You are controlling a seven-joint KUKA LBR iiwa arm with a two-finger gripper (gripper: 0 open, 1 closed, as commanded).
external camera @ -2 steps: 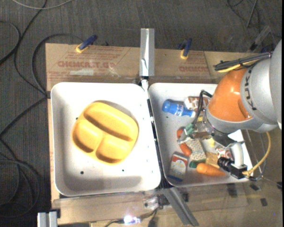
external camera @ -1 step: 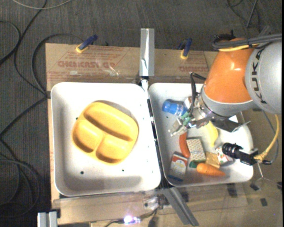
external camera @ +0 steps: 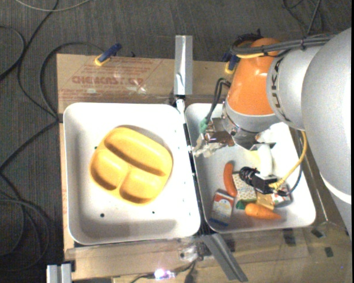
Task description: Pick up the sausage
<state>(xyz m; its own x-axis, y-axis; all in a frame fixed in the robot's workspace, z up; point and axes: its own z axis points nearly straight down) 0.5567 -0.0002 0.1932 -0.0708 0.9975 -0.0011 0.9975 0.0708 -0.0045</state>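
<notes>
The sausage (external camera: 228,178), a short red-orange link, lies upright in the right bin (external camera: 307,217), near its middle. My gripper (external camera: 207,143) hangs over the upper left part of that bin, close to the wall it shares with the left bin. It sits up and to the left of the sausage and apart from it. The orange wrist band (external camera: 253,90) and the grey arm cover the bin's far right side.
The left bin (external camera: 76,217) holds a yellow divided plate (external camera: 131,164). Below the sausage in the right bin lie a small carton (external camera: 222,208), a carrot (external camera: 262,212) and a patterned packet (external camera: 245,187). A black-and-yellow cable (external camera: 283,181) loops over them.
</notes>
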